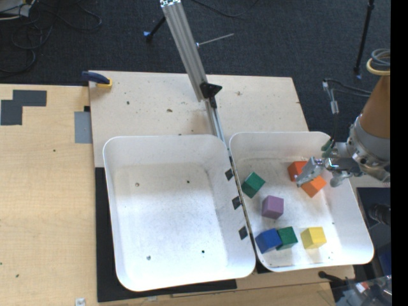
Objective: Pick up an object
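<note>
My gripper [323,172] hangs low over the upper right part of the right bin [280,136]. Just left of it lies a red-orange block [296,169], and a lighter orange block [313,187] sits right beneath it, partly covered. I cannot tell whether the gripper touches either one. Farther left in the same bin lie a green cube [253,184] and a purple cube [273,206]. Along the near side sit a blue cube [268,240], a small green cube [287,236] and a yellow cube [313,237].
The left bin [166,203] lies beside the right one, with small black clips along the shared wall. A slanted aluminium post [189,50] rises behind the bins. A blue-and-yellow clamp [97,79] sits at the bench's back left corner.
</note>
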Controlling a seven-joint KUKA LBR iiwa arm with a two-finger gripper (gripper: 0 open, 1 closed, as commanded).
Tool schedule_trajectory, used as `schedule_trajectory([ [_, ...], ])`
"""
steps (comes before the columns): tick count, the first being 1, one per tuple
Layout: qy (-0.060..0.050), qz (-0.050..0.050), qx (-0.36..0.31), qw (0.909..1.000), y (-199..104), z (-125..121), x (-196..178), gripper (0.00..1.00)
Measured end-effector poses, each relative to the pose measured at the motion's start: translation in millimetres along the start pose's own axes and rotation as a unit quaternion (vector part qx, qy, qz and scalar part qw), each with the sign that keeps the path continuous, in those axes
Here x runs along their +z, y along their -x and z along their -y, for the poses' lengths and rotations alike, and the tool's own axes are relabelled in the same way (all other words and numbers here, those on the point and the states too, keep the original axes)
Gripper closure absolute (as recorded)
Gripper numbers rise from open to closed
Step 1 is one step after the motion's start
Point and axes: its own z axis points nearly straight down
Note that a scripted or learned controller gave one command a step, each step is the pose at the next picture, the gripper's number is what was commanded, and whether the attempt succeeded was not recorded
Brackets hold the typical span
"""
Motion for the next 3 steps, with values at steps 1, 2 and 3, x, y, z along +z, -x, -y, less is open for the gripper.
schedule_trajectory([
  [1,0.003,0.001,0.001,1.0000,1,-1,-2,0.00],
  [2,0.000,0.000,0.000,1.0000,1,-10,54,0.00],
  [3,-0.001,0.000,0.001,1.0000,6,-8,117,0.00],
])
